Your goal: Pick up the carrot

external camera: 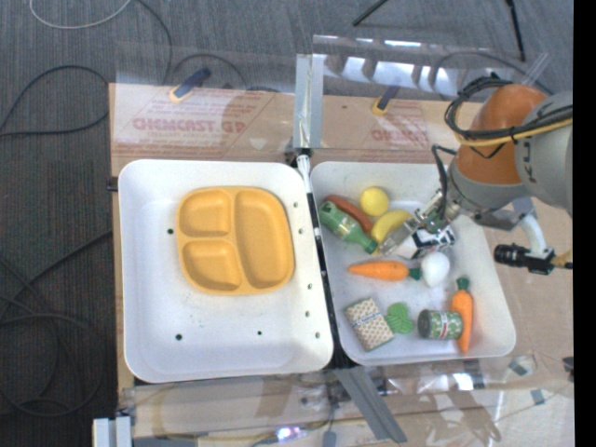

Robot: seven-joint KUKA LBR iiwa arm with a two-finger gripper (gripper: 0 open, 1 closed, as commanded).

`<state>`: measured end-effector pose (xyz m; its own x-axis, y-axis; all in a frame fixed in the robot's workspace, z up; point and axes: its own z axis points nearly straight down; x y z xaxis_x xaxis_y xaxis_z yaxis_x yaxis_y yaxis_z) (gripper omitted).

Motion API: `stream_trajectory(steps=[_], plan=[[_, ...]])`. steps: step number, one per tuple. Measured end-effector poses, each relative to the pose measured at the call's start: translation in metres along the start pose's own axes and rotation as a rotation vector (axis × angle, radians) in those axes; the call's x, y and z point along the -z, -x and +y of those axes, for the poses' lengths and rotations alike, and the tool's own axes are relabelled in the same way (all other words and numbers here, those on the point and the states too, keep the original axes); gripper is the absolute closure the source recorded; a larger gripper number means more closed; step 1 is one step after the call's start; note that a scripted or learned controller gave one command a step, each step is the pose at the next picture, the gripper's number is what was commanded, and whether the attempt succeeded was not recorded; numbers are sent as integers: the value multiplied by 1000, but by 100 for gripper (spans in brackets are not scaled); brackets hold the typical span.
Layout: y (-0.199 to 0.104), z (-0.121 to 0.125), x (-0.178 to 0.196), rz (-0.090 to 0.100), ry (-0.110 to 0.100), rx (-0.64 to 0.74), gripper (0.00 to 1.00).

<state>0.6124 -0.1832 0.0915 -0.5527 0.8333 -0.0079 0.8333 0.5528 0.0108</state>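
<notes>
The carrot (380, 270) lies sideways mid-bin in the right bin (499, 345), leaf end right, beside a white egg (435, 268). It looks like light, stiff, smooth plastic; grip across its thick middle. The gripper (426, 228) hovers just beyond; whether it's spread, I cannot tell.

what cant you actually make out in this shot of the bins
- Gripper, camera view: small and dark, with metal parts blending together, so its state can't be read.
- Tin: label too small to read.
- Second carrot: partly hidden by the tin beside it.
- Yellow fruit: its right end is covered by the gripper.
- Arm: cut off by the right edge.
</notes>
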Motion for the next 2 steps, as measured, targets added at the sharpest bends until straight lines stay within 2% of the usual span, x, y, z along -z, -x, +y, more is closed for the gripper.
stream_trajectory(steps=[1,2], plan=[[-83,2,0,-1,-1,264,0],[-83,5,11,-5,7,263,100]])
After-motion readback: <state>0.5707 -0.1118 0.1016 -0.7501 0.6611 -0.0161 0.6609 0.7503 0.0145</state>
